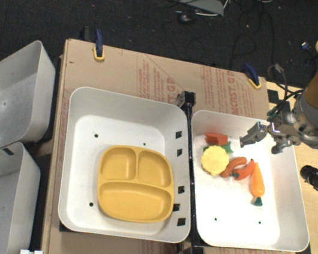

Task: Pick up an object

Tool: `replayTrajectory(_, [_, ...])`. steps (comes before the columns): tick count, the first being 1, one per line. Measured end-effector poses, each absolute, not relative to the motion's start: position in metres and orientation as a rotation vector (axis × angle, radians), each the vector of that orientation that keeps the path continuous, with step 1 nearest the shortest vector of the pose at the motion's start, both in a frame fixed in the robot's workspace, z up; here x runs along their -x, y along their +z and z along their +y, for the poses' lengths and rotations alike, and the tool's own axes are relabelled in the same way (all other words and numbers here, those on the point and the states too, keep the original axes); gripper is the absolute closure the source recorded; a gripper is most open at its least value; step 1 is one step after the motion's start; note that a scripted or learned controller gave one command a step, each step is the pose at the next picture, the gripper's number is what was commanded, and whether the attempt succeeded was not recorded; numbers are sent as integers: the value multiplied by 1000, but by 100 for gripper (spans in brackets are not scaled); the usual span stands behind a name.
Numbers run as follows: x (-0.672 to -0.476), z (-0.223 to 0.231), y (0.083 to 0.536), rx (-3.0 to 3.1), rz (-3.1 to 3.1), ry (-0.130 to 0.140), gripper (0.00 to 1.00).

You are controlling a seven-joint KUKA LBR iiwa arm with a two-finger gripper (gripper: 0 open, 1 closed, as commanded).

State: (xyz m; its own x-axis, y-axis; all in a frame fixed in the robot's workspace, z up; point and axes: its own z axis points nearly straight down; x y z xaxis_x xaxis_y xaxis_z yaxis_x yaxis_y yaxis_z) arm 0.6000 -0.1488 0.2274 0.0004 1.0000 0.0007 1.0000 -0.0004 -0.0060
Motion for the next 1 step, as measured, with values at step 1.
replayTrajectory(1, [-597,-140,168,2219,-2218,4,0])
